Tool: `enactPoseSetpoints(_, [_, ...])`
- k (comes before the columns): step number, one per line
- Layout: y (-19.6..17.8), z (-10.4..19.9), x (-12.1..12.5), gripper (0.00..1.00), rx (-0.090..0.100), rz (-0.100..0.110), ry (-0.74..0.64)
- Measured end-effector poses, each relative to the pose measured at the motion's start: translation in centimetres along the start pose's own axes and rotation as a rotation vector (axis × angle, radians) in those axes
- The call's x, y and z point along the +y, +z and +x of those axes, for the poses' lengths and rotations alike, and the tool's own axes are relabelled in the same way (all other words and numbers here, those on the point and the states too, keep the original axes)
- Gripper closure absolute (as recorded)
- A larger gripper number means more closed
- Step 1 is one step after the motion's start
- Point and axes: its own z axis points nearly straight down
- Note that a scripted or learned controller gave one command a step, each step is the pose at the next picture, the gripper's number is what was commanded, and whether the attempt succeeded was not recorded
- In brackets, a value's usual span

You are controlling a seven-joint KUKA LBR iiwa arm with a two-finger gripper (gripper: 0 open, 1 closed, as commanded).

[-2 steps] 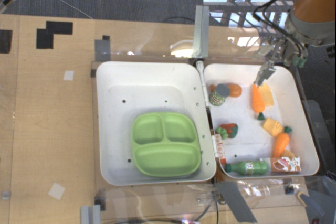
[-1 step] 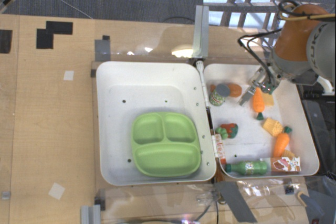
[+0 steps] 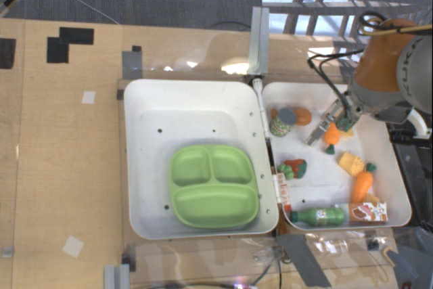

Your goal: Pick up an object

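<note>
The arm reaches into the right bin (image 3: pixel 399 166) from the right. My gripper (image 3: pixel 330 130) is at the bin's upper middle, its fingers (image 3: pixel 316 136) pointing down and left. A small orange carrot toy (image 3: pixel 331 137) with a green tip sits between the fingers, and the gripper is shut on it. Other objects lie loose in the same bin: a larger carrot (image 3: pixel 363 184), a yellow cheese wedge (image 3: pixel 350 162), a red and green vegetable (image 3: pixel 292 168), a green bottle (image 3: pixel 318 216), a red and white carton (image 3: pixel 369 212), a small can (image 3: pixel 279 124) and a grey and orange piece (image 3: pixel 295 116).
The left bin (image 3: pixel 155 112) holds a green divided plate (image 3: pixel 213 186). A ridge (image 3: pixel 265 145) separates the two bins. A metal frame (image 3: pixel 325 13) stands behind the right bin. Black cables (image 3: pixel 325 68) hang beside the wrist.
</note>
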Motion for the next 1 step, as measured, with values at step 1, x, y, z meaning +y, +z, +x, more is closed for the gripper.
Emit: enactPoseSetpoints(1, [-0.16,3.62,-0.50,0.00,-0.002,0.000,0.051])
